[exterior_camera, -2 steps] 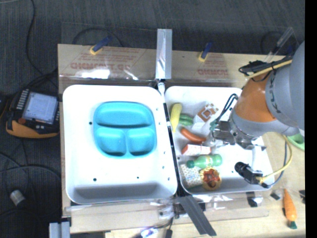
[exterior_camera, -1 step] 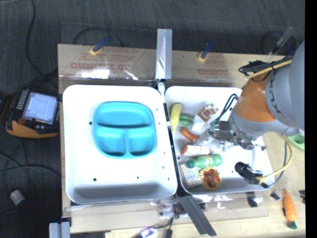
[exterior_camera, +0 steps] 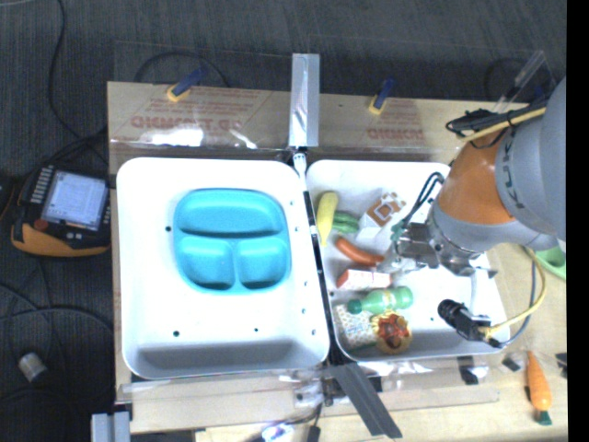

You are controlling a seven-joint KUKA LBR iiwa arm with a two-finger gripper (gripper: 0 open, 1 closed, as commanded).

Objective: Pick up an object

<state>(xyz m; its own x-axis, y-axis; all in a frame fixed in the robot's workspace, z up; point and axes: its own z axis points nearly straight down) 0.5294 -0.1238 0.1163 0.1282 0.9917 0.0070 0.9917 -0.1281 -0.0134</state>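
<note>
The right white bin [exterior_camera: 419,175] holds several small things: a yellow banana-like piece [exterior_camera: 326,215], a green piece [exterior_camera: 347,221], an orange carrot-like stick [exterior_camera: 357,251], a small white and orange box [exterior_camera: 385,208], a green bottle [exterior_camera: 380,299] lying on its side, a speckled packet [exterior_camera: 350,322] and a red and yellow toy [exterior_camera: 393,331]. My gripper [exterior_camera: 402,250] hangs low over the middle of this bin, just right of the orange stick and above the green bottle. I see nothing held in it.
The left white bin [exterior_camera: 147,339] carries a blue divided tray [exterior_camera: 232,238]. A metal divider post [exterior_camera: 305,99] stands at the back between the bins. On the bench at the far right lie an orange carrot toy [exterior_camera: 537,389] and a green item [exterior_camera: 558,261].
</note>
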